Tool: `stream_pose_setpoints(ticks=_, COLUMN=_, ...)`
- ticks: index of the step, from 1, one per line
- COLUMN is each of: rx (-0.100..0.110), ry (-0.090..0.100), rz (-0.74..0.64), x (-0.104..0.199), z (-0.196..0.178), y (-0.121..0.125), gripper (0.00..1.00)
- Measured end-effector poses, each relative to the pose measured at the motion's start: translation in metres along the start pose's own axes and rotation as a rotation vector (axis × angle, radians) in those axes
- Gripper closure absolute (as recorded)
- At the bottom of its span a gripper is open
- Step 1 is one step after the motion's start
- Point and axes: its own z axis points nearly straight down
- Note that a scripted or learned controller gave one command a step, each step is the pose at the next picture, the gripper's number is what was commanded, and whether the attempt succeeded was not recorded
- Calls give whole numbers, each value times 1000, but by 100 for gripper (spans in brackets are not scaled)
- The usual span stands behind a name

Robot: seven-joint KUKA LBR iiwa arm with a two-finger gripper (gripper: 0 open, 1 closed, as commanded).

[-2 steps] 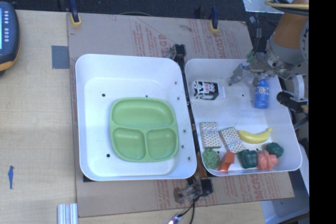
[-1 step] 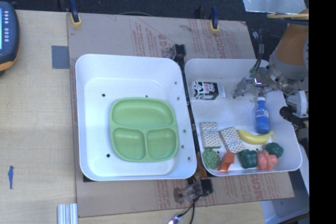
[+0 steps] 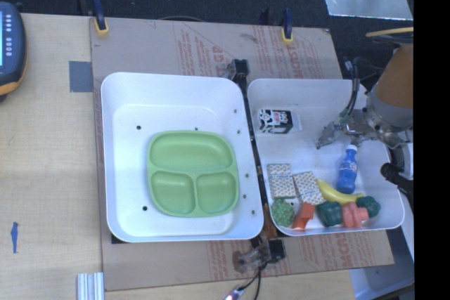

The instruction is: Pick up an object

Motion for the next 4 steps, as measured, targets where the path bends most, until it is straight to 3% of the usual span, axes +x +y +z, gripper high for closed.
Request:
stream_pose_setpoints(ticks=1, rx=0, ry=0, rz=1, x=0, z=-4, y=-61, gripper=0)
stream_pose_setpoints(ticks=2, rx=-12, ry=-2, rz=-2, x=0, z=-1, y=27, gripper=0)
stream_pose_setpoints(ticks=3, rx=-14, ry=-3, rz=2, x=11, z=-174, y=-18, gripper=0)
stream_pose_setpoints(ticks=4, rx=-12, ry=-5, rz=-5, x=0, z=-50, y=77, gripper=0)
